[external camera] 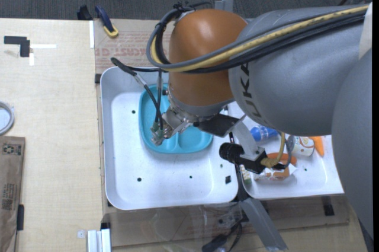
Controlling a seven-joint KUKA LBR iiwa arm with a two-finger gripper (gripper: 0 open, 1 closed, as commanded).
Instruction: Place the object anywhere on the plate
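A light blue plate [177, 143] lies in the left white bin [121, 144], mostly hidden under the arm's orange wrist. My gripper [160, 133] hangs over the plate's left part, its fingertips close to the plate surface. I cannot make out any object between the fingers, and the finger gap is too small and dark to read. Several small items, among them a blue-capped bottle [260, 133] and orange pieces [278, 160], lie in the right bin [296, 182].
The big grey arm covers the right half of the view and most of the right bin. A black clamp-like part [237, 156] sits over the divider between bins. Left of the bins is a wooden bench top [47, 126] with a tape roll [5, 118].
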